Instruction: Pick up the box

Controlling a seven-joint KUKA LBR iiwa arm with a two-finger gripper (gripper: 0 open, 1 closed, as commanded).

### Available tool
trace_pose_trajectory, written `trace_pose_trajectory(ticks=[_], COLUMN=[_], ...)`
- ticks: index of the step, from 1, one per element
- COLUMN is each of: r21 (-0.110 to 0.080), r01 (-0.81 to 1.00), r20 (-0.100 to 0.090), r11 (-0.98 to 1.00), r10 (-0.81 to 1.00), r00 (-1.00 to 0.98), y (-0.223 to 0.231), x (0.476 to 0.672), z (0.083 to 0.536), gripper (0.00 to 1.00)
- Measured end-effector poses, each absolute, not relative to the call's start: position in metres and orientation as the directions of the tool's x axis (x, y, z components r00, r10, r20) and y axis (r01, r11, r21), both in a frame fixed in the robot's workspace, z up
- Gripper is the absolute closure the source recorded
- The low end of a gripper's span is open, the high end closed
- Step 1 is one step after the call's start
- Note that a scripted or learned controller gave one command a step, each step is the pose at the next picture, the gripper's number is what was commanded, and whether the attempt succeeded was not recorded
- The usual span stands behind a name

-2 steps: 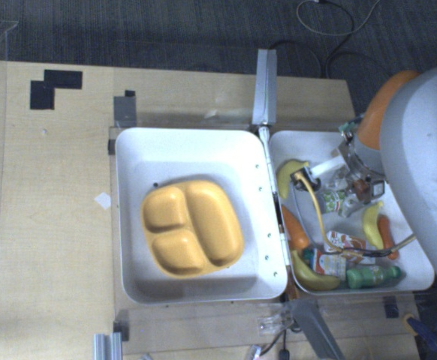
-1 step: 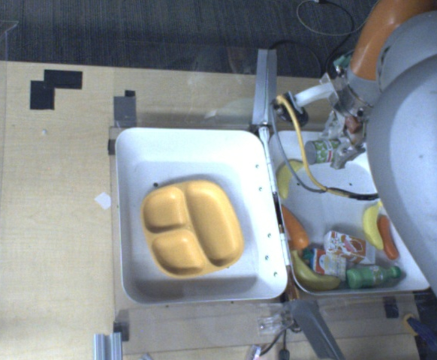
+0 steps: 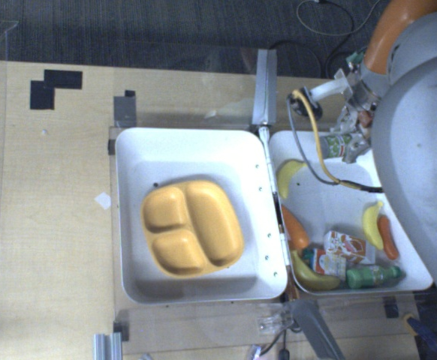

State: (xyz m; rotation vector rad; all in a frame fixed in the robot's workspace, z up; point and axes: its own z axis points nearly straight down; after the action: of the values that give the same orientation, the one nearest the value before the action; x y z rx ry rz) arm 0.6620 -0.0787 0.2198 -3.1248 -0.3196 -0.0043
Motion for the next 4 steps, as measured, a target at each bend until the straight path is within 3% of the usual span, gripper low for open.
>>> trace_pose_trajectory(ticks=[1,2,3,4], r21=[-0.001,0.0,0.0,0.0], r01=[0.242,0.234,0.235,0.248], r20=[-0.001,0.004,0.004,0.005], r11=[-0.97,-0.972,-0.972,-0.969], r10=[0.242,0.234,0.235,0.248], r00=[0.97,0.972,0.972,0.969], y=[-0.096,-0.164,-0.163,-0.109], x=[0.661,0.61,0.61,0.65], z=[0.135,0.091,0.091,0.087], gripper=[1.0,1.0,0.0,0.0])
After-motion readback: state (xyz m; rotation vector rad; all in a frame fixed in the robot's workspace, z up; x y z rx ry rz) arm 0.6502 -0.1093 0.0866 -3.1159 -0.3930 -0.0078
